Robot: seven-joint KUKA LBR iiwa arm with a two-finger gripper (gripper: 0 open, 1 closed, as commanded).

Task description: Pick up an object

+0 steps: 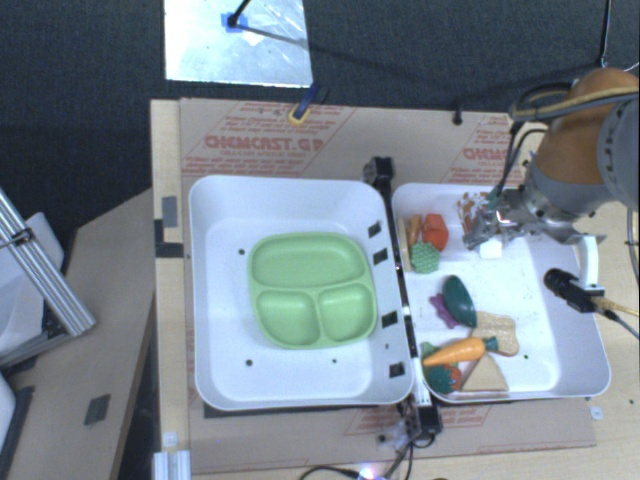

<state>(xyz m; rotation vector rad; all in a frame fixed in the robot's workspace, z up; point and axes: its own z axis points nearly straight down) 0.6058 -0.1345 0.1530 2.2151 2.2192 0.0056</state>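
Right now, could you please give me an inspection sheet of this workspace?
Surface: two shallow white bins, left bin and right bin, on a printed cardboard sheet.
Job's things: orange carrot-shaped toy, dark teal oval toy, green knobbly toy, orange-red block, tan bread-like pieces, all in the right bin.
Clutter: pale green three-compartment plastic tray in the left bin.
Grippers: two-finger gripper low over the right bin's far end.
Cables: black cable.
Surroundings: foil-like square.

A robotics lab: two white bins (pixel 290 193) taped onto a cardboard-covered surface (pixel 260 138), dark curtain backdrop (pixel 80 48), aluminium framing (pixel 40 278), loose cables (pixel 610 313).
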